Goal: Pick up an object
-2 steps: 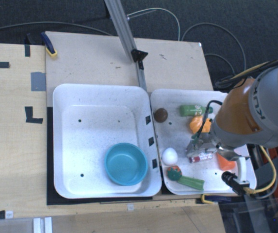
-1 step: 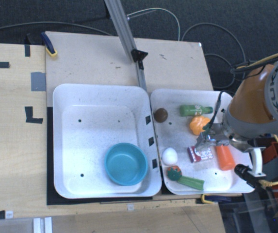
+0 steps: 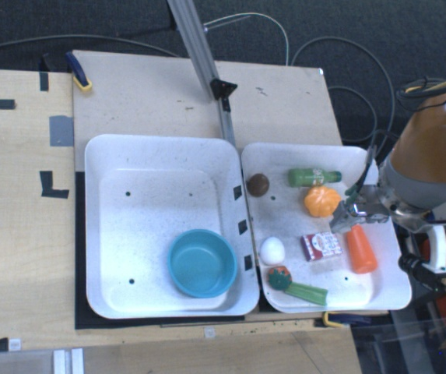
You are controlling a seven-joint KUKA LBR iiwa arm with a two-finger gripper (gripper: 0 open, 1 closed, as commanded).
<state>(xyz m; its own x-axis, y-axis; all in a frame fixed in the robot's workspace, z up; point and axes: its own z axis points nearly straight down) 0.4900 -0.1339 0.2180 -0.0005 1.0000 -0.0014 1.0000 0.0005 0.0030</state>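
Two bins (image 3: 98, 162) noted. My claw (image 3: 345, 215) hangs over the right one, between orange ball (image 3: 321, 201) and orange cylinder (image 3: 360, 249); finger state cannot be determined.

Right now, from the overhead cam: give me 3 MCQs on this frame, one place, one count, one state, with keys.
1. Where is the blue bowl?
A. left bin, near corner
B. right bin
C. on the bench outside the bins

2. How many white eggs lie in the right bin?
A. none
B. one
C. three

3. How does the green bottle sit?
A. upright
B. on its side
C. inside the bowl

Key: 1 A, the bowl sits in the left bin by its front right corner. 2 B, a single egg near the divider. 3 B, it lies flat along the far wall.
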